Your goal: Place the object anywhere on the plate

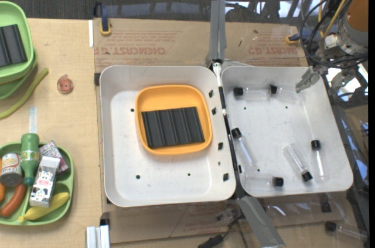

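Note:
An orange plate [173,95] with a black ridged insert [173,127] lies in the left white bin [117,170]. Several clear tubes with black caps are scattered in the right white bin [275,124]: one near the back wall [255,90], one along the left wall [241,147], and two at the front right [296,160]. My gripper [321,81] hangs over the right bin's back right corner, open with nothing between its fingers. It is well apart from every tube.
Cables loop around the arm [357,12] at the upper right. Left of the bins, a green tray [64,194] holds toy food and a green container [17,65] sits at the back left. Brown cardboard [152,44] lies behind the bins.

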`<state>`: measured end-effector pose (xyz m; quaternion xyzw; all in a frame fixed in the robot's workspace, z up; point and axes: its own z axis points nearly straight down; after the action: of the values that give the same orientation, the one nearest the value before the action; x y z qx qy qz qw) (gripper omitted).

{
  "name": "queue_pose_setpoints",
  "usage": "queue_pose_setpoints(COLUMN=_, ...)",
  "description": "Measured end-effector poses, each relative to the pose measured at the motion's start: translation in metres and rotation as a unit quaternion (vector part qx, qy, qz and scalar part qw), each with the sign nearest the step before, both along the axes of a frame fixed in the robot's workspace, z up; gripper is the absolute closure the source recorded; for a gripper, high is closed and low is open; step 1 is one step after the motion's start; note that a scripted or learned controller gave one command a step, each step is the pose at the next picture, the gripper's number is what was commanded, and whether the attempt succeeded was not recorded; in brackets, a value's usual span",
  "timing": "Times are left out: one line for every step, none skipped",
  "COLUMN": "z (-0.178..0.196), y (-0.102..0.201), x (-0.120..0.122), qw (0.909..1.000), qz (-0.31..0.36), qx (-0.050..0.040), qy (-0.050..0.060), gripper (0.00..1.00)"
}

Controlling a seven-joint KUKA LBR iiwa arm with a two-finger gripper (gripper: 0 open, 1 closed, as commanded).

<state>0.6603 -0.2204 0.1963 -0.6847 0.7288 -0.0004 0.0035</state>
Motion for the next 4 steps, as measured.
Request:
queue_pose_setpoints(z=0.003, y=0.0, x=0.0, qw=0.9888, qz=0.149, qx=-0.0007, qy=0.0, gripper=0.0)
queue_pose_setpoints(z=0.004, y=0.013, x=-0.001, qw=0.9598, qz=0.281, qx=-0.0004, qy=0.0, gripper=0.0)
queue_pose_setpoints(z=0.003, y=0.015, x=0.0, qw=0.8961, qz=0.444, qx=-0.0027, qy=0.0, gripper=0.0)
queue_pose_setpoints(z=0.008, y=0.008, x=0.0, qw=0.8708, qz=0.492, qx=-0.0027, qy=-0.001, gripper=0.0)
